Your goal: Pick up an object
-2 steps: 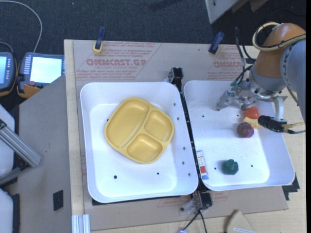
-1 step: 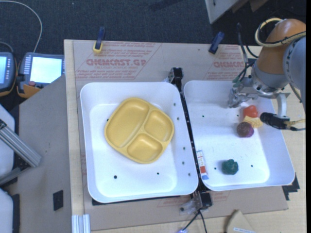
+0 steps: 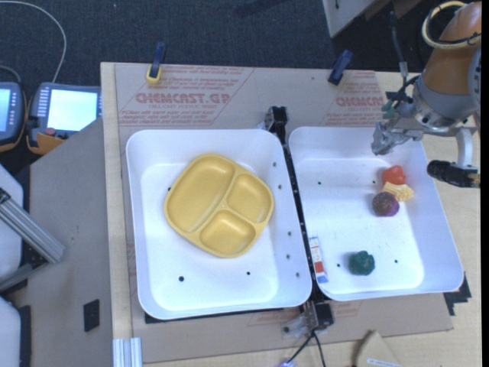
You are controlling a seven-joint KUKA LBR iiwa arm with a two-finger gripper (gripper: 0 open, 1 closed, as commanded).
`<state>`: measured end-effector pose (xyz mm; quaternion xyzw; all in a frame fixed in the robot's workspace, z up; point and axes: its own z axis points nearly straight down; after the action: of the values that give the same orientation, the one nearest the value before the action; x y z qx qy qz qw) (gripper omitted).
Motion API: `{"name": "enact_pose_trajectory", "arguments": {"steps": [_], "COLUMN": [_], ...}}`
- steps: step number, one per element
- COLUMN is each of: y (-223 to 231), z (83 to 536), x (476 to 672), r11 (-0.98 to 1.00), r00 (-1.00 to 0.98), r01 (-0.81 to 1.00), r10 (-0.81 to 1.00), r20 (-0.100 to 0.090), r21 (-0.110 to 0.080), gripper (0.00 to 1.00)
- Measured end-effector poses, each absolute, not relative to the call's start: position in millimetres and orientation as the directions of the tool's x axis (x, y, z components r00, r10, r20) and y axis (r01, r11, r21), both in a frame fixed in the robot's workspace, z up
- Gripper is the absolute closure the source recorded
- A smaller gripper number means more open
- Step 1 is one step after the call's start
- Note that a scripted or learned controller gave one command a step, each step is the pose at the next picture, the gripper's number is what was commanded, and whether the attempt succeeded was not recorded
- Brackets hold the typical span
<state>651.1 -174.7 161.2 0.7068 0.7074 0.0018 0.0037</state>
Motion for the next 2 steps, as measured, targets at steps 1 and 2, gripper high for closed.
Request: {"name": "enact_pose_trajectory", "arguments": {"steps": [1, 2], "y": [-173.9, -174.3], "z": [223.1, 261.6], "x": [645.1, 646.5], "r11": [0.0, 0.001], "r00": [0.0, -0.001], "r01": [1.0, 1.0], "r10": [1.0, 1.0], "r20": [-0.003, -0.003], "r21": [0.009, 0.007], "gripper": [1.0, 1.0]}}
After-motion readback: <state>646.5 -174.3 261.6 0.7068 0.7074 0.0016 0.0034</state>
